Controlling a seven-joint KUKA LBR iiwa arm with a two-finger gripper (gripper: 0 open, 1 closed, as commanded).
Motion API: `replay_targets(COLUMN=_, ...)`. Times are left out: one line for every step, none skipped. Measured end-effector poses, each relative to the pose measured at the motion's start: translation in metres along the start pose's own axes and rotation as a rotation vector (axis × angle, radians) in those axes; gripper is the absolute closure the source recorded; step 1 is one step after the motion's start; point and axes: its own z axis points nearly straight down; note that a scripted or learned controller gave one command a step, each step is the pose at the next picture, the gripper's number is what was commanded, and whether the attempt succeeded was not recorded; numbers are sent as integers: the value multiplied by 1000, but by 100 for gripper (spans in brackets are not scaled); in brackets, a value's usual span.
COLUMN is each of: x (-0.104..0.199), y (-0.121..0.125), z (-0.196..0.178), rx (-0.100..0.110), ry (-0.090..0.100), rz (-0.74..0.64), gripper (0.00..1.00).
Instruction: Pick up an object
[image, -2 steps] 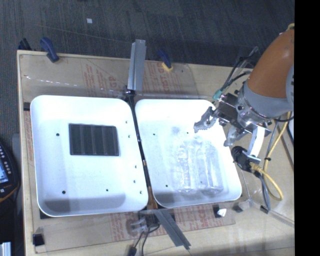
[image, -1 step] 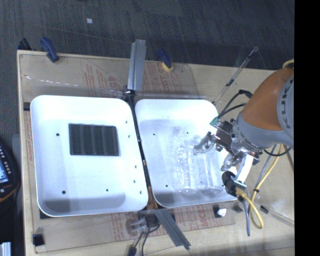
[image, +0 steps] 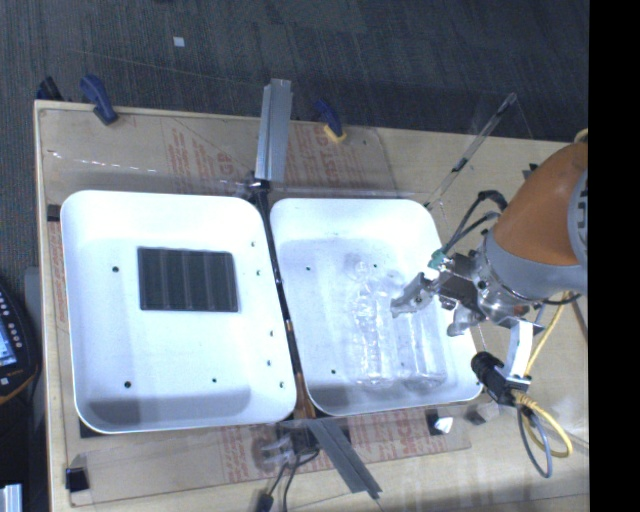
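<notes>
A dark grey ribbed rectangular block lies flat in the left bin. Two clear plastic bottles lie side by side in the right bin, hard to make out against the white floor. My gripper hangs over that bin's right side, above the right-hand clear bottle. Its fingers stand apart, so it is open, and I see nothing held between them. The grey arm with its orange band comes in from the right.
A metal divider bar runs between the bins at the back. Blue clamps hold the bench's far edge. Cables and a yellow hose hang below the wrist by the right bin's near right corner.
</notes>
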Motion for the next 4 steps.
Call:
replay_targets(x=41, y=3, z=16, rx=0, ry=-2, rz=-46, gripper=0)
replay_targets(x=51, y=-19, z=-44, rx=-9, ry=-5, rz=-558, gripper=0)
replay_targets(x=49, y=-19, z=-67, rx=-7, ry=-5, rz=-585, gripper=0)
replay_targets(x=54, y=-22, z=-93, rx=-7, ry=-5, rz=-375, gripper=0)
